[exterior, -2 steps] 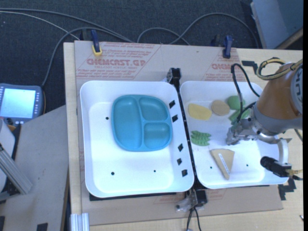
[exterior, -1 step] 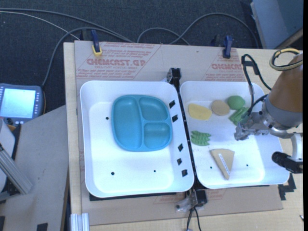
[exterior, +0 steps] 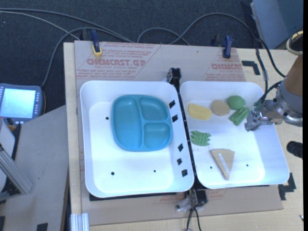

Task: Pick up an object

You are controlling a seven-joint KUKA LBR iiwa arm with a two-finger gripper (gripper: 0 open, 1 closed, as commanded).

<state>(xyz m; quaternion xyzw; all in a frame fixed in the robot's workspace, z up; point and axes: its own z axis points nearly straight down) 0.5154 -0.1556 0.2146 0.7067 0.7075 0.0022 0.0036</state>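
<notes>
Hand is hovering at the right bin's right side; can't tell its opening. The green plastic toy vegetable is lying just left of it, likely light, stiff and slick. Pinching its narrow stalk looks best.

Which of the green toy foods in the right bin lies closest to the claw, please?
The green piece at the bin's upper right, beside the claw; the other green piece lies near the divider.

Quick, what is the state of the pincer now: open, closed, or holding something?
Pincer: over the right bin, beside the green toy; nothing seen in its grasp; open or closed cannot be told.
</notes>
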